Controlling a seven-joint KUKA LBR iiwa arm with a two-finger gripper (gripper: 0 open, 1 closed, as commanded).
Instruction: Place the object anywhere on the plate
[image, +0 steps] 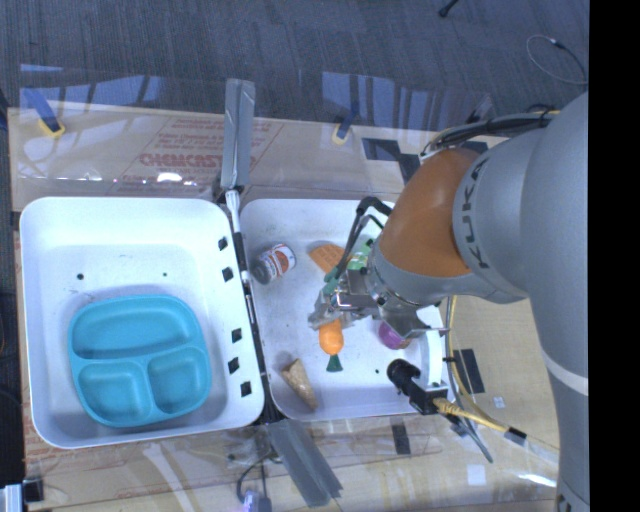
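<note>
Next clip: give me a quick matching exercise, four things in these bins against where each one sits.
Things:
1. plate
2. can
3. carrot
4. cone

Places:
A. right bin, near the front edge
B. left bin
C. right bin, just under the gripper
D. right bin, back left, by the divider

Pairs: 1-B, 2-D, 3-C, 4-A

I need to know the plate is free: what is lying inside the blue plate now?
Nothing lies in the three compartments of the blue plate; all are bare and uncovered. It sits in the left bin.
</note>
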